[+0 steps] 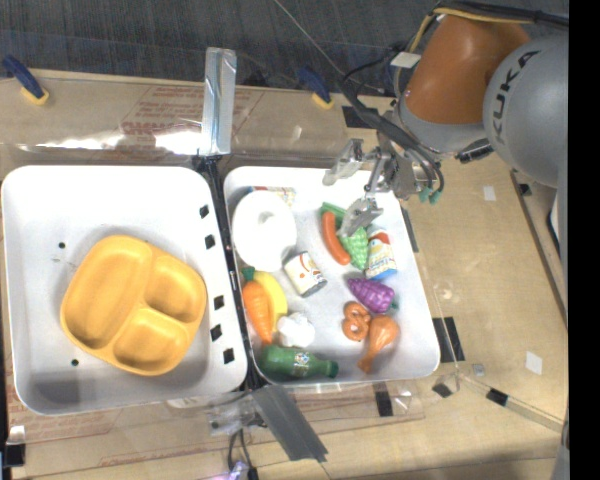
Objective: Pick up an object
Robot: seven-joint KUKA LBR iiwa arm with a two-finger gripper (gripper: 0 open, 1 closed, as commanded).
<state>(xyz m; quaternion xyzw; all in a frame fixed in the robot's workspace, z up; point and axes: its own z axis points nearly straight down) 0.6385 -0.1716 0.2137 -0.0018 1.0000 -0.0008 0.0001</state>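
Note:
The right bin (420,353) holds several toy foods: a white round lid (263,230), a small white carton (305,273), a carrot (259,312), a banana (274,290), a green bottle (298,364), a pretzel (356,320), a drumstick (380,336), purple grapes (372,292), a small blue-labelled bottle (381,257), a green leafy piece (355,246) and a red sausage (334,239). My gripper (355,186) hangs open over the bin's far right corner, just above the leafy piece and the sausage. Nothing sits between its fingers.
The left bin (20,218) holds a yellow divided plate (132,303). A white puffy item (298,330) lies beside the carrot. The grey arm with its orange band (460,63) comes in from the upper right, with cables trailing over the bench.

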